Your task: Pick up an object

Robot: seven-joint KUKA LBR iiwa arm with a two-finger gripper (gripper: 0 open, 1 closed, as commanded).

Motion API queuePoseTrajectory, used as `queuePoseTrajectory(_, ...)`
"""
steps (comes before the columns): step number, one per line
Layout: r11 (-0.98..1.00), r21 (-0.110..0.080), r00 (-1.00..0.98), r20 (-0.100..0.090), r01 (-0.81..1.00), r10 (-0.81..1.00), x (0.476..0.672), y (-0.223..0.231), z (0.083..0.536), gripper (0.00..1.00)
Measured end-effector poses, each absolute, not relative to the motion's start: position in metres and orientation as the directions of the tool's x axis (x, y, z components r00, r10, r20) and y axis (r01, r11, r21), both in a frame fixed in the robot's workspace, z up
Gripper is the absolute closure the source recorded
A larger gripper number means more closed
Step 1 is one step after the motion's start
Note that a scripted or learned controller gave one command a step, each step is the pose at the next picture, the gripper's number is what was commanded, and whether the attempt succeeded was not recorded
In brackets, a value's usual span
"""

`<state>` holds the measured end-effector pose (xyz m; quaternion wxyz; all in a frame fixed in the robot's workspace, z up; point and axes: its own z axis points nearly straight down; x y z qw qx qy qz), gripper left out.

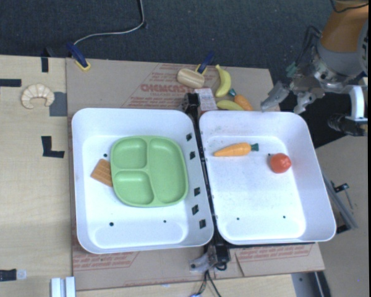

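An orange carrot [234, 150] with a green top lies in the right bin [266, 221], toward its back. A red tomato [280, 163] sits to the carrot's right, near the bin's right wall. My gripper [289, 101] hangs above the right bin's back right corner, beyond the rim, its two grey fingers [272, 97] spread apart with nothing between them. The grey arm with its orange band comes in from the upper right.
The left bin [89, 228] holds a green divided plate [149, 170] with a brown cracker [102, 172] tucked under its left edge. Behind the bins lie bananas [223, 82], a bread roll [190, 77] and a small box [204, 98]. A croissant [37, 95] rests on the bench at far left.
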<state>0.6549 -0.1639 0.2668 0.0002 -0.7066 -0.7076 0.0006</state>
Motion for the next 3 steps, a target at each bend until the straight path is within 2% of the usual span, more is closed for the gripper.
queuePoseTrajectory(1, 0.001, -0.001, -0.001, -0.001, 1.000, 1.000, 0.650, -0.224, 0.093, 0.00)
queuePoseTrajectory(2, 0.002, 0.006, -0.002, -0.001, 1.000, 1.000, 0.595, -0.223, 0.088, 0.00)
queuePoseTrajectory(3, 0.002, 0.007, -0.002, -0.004, 1.000, 1.000, 0.595, -0.224, 0.098, 1.00)
